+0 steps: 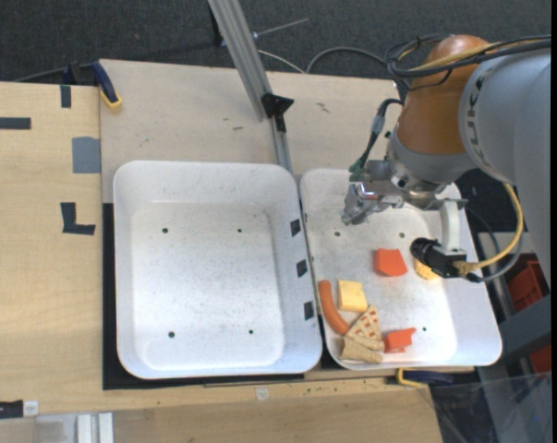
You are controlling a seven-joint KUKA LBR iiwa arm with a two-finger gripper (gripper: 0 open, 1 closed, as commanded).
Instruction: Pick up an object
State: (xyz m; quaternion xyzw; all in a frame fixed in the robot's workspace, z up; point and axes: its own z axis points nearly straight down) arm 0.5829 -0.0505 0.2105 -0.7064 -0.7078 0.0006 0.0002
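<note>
A pale wooden bench carries two shallow white bins side by side, set against a dark floor. Over the right bin, the gripper hangs near the far left corner; whether its fingers are spread or pressed together cannot be told from this angle, and nothing shows between them. Below it, on the bin floor, lies an orange block. Nearer the front rim sit a yellow cube, a carrot, a cracker-like wedge and a small red piece. The left bin lies beside them.
</note>
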